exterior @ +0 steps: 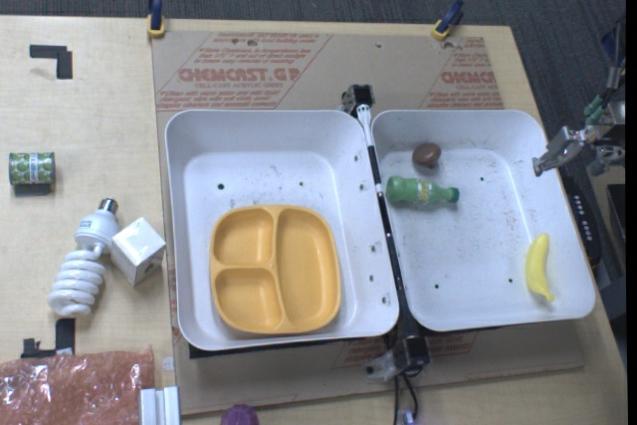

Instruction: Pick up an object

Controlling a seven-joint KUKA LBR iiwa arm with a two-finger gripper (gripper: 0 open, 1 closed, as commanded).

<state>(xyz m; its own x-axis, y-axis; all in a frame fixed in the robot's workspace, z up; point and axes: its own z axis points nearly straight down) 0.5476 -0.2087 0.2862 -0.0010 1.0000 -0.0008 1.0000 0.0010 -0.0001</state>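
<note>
Overhead, we took the right bin (495, 306) as our landmark and placed everything else against it. Inside it, a green bottle (421, 193) lay on its side near the bin's left wall, and a small brown ball (427, 154) sat just beyond the bottle, toward the bin's far rim and apart from it. A yellow banana (538, 267) lay near the bin's right wall, well apart from both. The gripper (548, 157) hung at the bin's upper right rim, with nothing between its fingers; we could not tell how they stood. Touching the right bin along its left wall was the left bin (189, 214), which held a yellow divided plate (276, 268). Farther left of both bins, on the bench, lay a spiral light bulb (84, 259), a white cube (137, 250) and a small green can (32, 169).
</note>
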